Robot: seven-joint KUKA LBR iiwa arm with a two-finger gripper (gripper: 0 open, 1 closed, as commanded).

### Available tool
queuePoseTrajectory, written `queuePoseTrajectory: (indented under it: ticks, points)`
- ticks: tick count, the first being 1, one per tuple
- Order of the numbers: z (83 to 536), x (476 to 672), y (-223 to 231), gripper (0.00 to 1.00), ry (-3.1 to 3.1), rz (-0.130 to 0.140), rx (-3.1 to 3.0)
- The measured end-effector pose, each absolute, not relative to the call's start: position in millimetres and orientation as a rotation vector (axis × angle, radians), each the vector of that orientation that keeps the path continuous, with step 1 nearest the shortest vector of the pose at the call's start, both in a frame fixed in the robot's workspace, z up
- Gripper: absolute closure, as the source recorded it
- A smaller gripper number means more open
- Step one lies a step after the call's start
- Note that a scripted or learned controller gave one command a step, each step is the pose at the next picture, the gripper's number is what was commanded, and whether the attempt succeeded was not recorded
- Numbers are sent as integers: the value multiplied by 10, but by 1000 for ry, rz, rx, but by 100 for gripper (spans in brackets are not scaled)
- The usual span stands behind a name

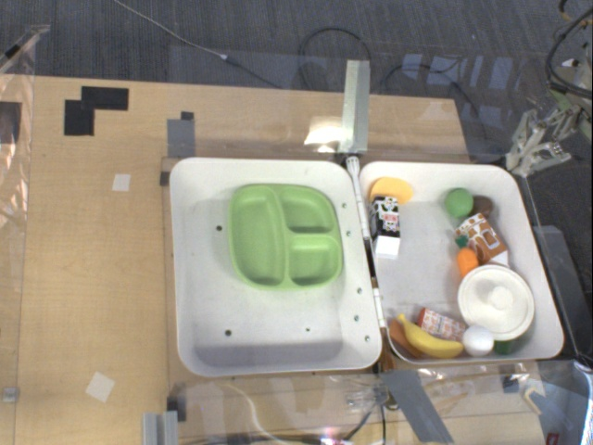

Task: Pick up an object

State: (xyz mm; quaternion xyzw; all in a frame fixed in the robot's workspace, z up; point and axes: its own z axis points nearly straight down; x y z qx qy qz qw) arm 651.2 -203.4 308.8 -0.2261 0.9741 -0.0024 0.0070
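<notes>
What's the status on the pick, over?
Tool at upper right, outside the right bin; fingers unclear. Nothing held. Banana, white bowl, green ball untouched. Green tray in left bin.

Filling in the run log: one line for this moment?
pincer: top right, outside bins | left bin: green tray | right bin: banana, white bowl

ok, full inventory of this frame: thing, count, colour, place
bins: 2, white, side by side on the bench
divided tray: 1, green, in the left bin
yellow round item: 1, right bin, top left corner
cow-print carton: 1, black and white, below the yellow item
green ball: 1, right bin, top
printed box: 1, brown and white, below the green ball
orange item: 1, beside the lidded bowl
lidded bowl: 1, white, right bin, lower right
banana: 1, yellow, right bin, bottom
white ball: 1, by the banana's tip
claw: 1, pale grey, outside the right bin's top right corner
</notes>
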Motion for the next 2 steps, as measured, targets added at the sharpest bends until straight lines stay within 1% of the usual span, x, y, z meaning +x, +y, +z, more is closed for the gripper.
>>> queuePoseTrajectory:
  ticks: [1,2]
  points:
    - [3573,6709,-2039,100,2878,-10,-1226]
    - [2296,6318,-2041,100,2617,4,-1732]
